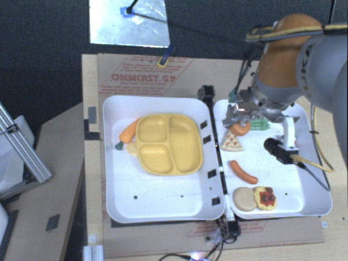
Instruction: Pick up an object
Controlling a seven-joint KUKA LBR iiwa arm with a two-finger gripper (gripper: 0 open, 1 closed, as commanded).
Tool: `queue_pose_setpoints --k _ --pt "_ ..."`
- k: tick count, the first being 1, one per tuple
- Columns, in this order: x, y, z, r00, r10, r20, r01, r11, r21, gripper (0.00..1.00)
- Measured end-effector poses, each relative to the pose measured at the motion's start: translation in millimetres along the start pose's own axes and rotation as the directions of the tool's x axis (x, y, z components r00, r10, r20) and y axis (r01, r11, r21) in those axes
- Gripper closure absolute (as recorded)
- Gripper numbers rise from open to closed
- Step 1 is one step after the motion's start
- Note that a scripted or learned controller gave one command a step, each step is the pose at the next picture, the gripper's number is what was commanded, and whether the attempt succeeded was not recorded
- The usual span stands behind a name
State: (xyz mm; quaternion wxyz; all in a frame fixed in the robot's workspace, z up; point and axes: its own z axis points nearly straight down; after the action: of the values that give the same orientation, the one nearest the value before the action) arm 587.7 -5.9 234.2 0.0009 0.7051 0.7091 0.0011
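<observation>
Camera view gives us the grey arm [321, 58] first, the biggest thing we see, coming in from the right with its orange band [285, 48] above the wrist and bending down over the right bin [312, 192]. Its gripper [239, 116] sits low at the far left part of that bin; we cannot tell how it stands, since the wrist hides it. To the gripper's left, across the divider, we see the left bin [117, 200] holding a yellow divided plate [166, 144], with a toy carrot [128, 131] tucked at the plate's far left edge. Right under the gripper lies an orange sausage-shaped toy [240, 128], touching or nearly so, with a green toy [260, 125] just beside it. Just nearer to us than the gripper sits a pizza slice [232, 142], then a red sausage [243, 172], a tan round biscuit [244, 199] and a small spaghetti piece [266, 198]
</observation>
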Motion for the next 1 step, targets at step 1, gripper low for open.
queue_pose_setpoints --k 1 --pt "-2.6 -0.6 20.1 1.000 0.005 0.001 -0.005 1.000 0.003 1.00"
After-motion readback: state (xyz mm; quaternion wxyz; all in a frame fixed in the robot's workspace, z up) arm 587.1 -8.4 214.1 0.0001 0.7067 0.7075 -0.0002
